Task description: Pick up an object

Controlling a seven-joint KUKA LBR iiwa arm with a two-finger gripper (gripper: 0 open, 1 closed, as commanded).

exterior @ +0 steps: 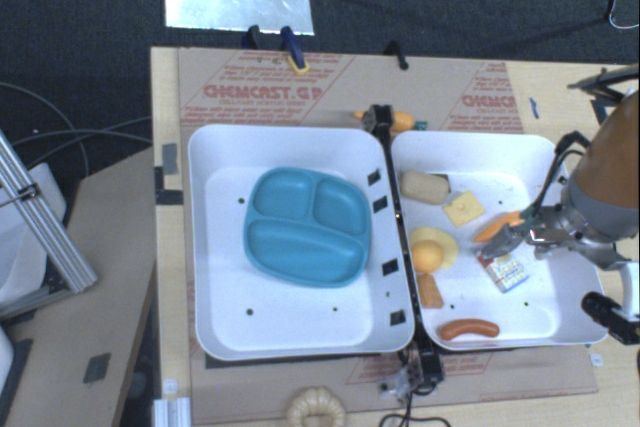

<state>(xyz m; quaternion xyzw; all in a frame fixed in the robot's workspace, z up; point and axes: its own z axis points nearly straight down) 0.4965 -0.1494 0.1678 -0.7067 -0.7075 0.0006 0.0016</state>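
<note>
Camera view from above: gripper (507, 240) sits low in the right bin (535, 315), whether its fingers are spread or pressed I cannot tell, touching an orange carrot (492, 228) and a small packet (507, 272).

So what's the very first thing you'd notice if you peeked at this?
The big blue divided plate in the left bin stands out first. Next, the toy food scattered in the right bin: a sausage near the front, a yellow cheese piece, and the gripper reaching in from the right.
</note>
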